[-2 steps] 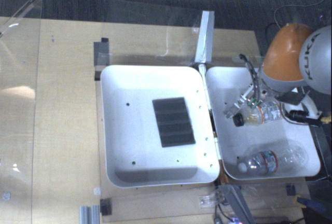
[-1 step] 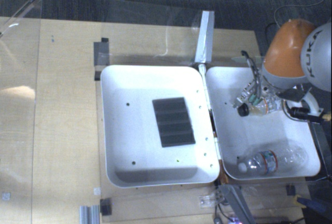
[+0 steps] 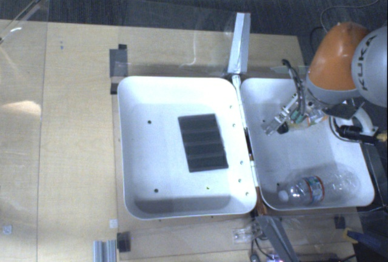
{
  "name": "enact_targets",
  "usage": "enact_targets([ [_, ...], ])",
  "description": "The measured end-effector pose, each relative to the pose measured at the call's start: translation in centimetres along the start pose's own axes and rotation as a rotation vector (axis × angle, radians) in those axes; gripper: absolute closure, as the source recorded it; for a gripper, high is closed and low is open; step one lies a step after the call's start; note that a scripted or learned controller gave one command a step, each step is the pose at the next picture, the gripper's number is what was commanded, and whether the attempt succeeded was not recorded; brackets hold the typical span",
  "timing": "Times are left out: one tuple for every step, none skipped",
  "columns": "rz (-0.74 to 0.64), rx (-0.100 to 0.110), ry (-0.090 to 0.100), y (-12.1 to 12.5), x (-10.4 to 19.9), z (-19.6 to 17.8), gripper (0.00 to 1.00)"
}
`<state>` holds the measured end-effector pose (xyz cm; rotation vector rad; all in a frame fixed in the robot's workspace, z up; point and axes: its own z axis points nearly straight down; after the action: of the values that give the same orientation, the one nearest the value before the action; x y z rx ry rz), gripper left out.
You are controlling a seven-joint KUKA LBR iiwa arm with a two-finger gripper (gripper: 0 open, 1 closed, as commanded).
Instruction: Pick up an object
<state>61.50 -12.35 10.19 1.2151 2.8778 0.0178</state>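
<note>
A: Fingers first, the gripper [image 3: 274, 127] hangs over the upper left part of the right white bin [image 3: 357, 194], right of frame centre. Two metal fingers [image 3: 268, 128] point down-left, a small gap between them, nothing caught there.

B: And the prize?

A: The clear plastic bottle with a white cap and a blue-green label [image 3: 301, 190] lies on its side along that bin's lower wall, lower right of the frame, well apart from the fingers.

B: Behind the fingers?

A: Wires and the wrist, then the orange band [image 3: 332, 60] and the grey arm [image 3: 373, 67] at the right edge.

B: Left bin?

A: The left white bin [image 3: 139, 133] holds a flat black ribbed rectangular pad [image 3: 203, 142], slightly tilted, mid-frame. Both bins sit side by side on the pale wooden bench [image 3: 66, 133].
</note>
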Motion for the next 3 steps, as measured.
enact_targets([
  [0.322,0.011,0.002,1.3,-4.1,1.5,0.0],
  [0.214,0.013,0.005,-2.5,-1.2,0.9,0.0],
  [0.213,0.006,0.0,-2.2,-1.3,-0.4,1.0],
])
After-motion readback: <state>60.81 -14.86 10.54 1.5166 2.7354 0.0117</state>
